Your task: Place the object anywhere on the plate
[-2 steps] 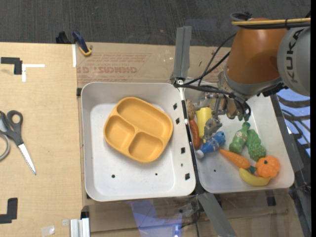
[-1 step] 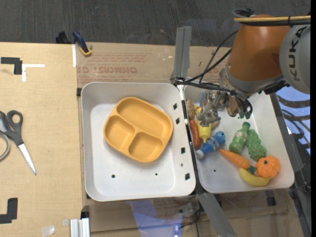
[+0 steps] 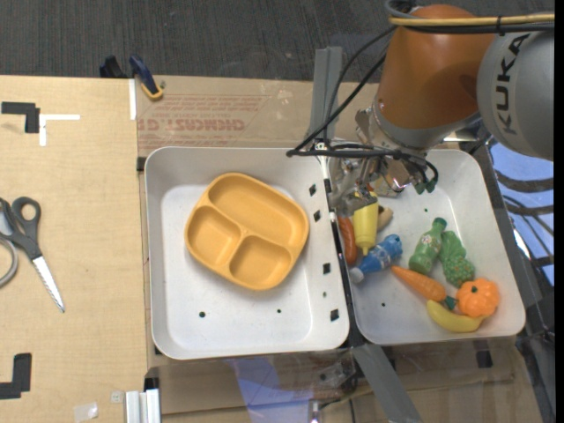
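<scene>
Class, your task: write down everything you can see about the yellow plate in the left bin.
The yellow plate is a rounded-square dish with a raised rim and three shallow compartments, one large toward the upper left and two smaller toward the lower right. It looks like smooth matte plastic of one orange-yellow colour. It lies flat and right way up on the floor of the left bin, turned at an angle to the bin's walls, nearer the back and the right wall. Nothing lies in it, and only the bin floor touches it.
</scene>
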`<state>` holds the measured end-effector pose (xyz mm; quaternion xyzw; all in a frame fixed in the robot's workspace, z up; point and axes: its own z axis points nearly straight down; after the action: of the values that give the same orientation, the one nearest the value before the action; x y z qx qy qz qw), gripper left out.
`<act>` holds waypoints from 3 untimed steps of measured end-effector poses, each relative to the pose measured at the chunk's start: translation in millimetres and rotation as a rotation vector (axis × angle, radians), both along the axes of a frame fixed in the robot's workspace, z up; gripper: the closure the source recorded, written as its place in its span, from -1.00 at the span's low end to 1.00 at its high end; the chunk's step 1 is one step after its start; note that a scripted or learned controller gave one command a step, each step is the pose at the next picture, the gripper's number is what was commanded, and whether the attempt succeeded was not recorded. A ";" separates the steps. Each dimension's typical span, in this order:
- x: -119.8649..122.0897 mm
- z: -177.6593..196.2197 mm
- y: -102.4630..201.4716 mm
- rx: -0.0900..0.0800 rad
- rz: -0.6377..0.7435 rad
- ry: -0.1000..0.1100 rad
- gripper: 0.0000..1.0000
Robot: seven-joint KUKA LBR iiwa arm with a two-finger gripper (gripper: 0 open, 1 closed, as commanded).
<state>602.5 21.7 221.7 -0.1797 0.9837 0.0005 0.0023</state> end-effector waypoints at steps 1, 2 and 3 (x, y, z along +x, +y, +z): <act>-48.7 67.1 43.9 -0.001 0.338 0.000 1.00; -69.2 54.4 66.2 -0.001 0.534 0.002 1.00; -81.4 121.8 64.7 -0.002 0.654 -0.002 1.00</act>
<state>521.1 86.5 343.5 -0.4864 0.8737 0.0002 0.0028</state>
